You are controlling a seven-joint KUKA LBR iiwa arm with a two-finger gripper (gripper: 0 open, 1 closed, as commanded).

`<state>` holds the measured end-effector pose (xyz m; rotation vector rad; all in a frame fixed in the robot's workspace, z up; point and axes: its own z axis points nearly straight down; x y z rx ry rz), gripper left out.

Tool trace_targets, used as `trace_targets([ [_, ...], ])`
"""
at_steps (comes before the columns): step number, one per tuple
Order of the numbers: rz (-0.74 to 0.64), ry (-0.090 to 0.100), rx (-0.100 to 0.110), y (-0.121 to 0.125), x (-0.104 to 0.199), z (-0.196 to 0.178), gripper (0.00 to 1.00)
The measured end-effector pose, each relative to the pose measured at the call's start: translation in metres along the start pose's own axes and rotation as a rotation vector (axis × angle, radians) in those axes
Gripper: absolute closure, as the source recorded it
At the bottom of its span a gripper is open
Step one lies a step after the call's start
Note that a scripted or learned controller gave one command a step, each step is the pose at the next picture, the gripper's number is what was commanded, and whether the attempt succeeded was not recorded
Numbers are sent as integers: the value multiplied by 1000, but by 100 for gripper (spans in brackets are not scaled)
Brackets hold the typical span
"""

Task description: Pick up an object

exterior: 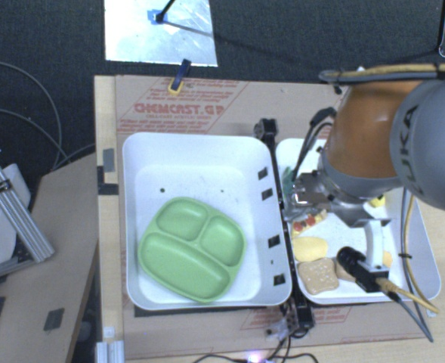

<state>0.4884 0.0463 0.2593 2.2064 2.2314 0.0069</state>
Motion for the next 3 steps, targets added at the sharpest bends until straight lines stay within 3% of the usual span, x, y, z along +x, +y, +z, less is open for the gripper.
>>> trace_targets([
  [1,6,0,-2,0,-9,-47,100],
  [3,-7,-1,-3,1,-8,-66,100],
])
